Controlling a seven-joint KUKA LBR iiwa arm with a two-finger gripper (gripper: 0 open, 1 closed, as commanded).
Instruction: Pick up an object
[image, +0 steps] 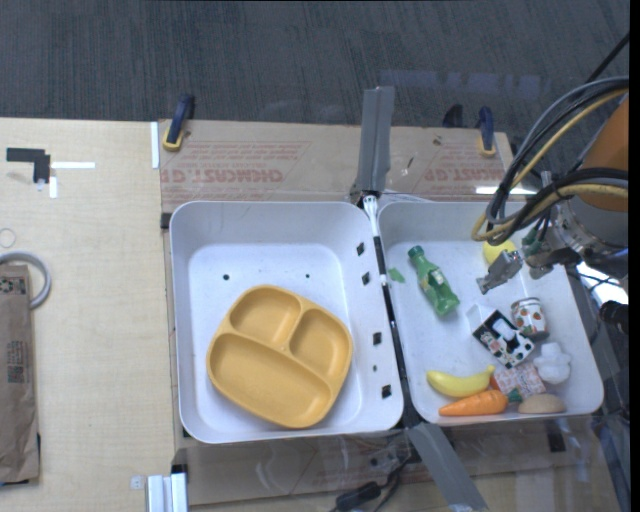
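While the gripper (500, 268) hangs over the upper right part of the right bin (590, 340), whether its claw is open or closed cannot be told. A yellow object (497, 251) lies partly hidden just beside it. Left of it lies a green bottle (433, 281). Crowded toward the bin's near edge are a small printed can (528, 316), a black-and-white cow toy (503, 337), a banana (459, 381), a carrot (474, 403), a white lump (553, 362) and a beige piece (541, 403). In the left bin (185, 300) rests a yellow divided plate (280, 355).
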